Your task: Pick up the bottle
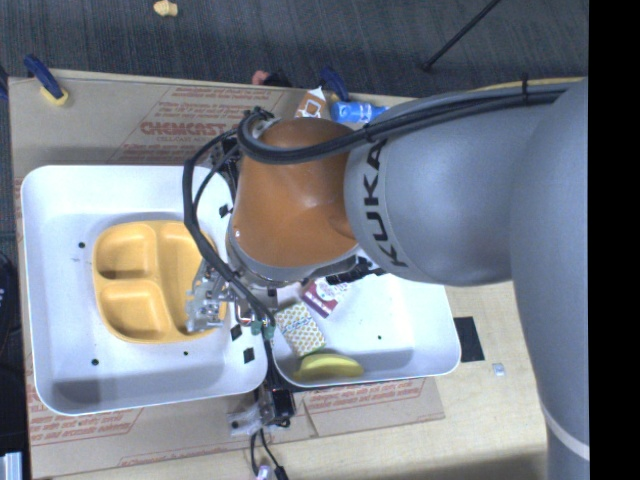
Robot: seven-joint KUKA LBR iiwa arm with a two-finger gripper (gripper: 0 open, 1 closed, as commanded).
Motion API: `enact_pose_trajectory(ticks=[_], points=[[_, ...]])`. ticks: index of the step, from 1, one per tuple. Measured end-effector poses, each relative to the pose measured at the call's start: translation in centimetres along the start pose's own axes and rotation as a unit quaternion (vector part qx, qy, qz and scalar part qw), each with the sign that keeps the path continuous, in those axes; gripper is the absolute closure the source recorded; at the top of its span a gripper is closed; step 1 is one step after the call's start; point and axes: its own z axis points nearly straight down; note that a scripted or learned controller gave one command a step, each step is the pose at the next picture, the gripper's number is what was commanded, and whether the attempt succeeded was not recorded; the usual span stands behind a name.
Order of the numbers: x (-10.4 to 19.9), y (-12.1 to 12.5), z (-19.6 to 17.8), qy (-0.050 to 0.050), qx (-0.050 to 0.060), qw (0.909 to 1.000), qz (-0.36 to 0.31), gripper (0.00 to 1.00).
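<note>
A brown cardboard sheet point(360, 408) lies under two white bins point(60, 298). The gripper point(207, 303) hangs over a yellow tray point(135, 278). The bottle point(352, 113) sits far back. Dark carpet point(200, 28) lies beyond.

right bin point(440, 353): mostly hidden beneath the arm point(450, 198)
bottle point(355, 113): blue end alone peeks out
jaws: too cluttered to tell
arm: cut off at right
</note>
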Motion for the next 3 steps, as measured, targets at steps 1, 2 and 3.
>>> enact_pose_trajectory(ticks=[1,2,3], points=[[-0.9,-5.6,-1.3,-0.002,0.000,0.9908,-0.135,1.00],[-0.6,-1.1,1.1,0.001,0.000,0.9756,-0.220,1.00],[-2.6,-3.0,0.2,-0.001,0.000,0.9976,-0.069,1.00]])
